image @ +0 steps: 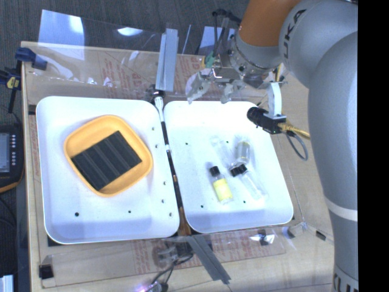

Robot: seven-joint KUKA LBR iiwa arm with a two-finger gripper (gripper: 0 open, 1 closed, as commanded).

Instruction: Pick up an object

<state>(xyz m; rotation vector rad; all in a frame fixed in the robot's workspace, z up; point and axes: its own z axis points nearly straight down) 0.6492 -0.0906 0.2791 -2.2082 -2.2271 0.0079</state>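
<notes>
My gripper (211, 92) hangs over the far rim of the right bin (194, 212), its two fingers spread apart and open with nothing between them. In that bin lie a small yellow bottle with a black cap (220, 185), a clear bottle with a black cap (240, 160) and a clear plastic piece (217, 145), all well in front of the gripper. The left bin (55, 218) holds an orange dish (76, 140) with a dark ribbed pad (107, 159) lying on it.
A grey metal bar (166, 56) stands at the back between the bins. A black cable connector (265, 118) hangs from the arm over the right bin's far right corner. The grey arm covers the right side of the bench.
</notes>
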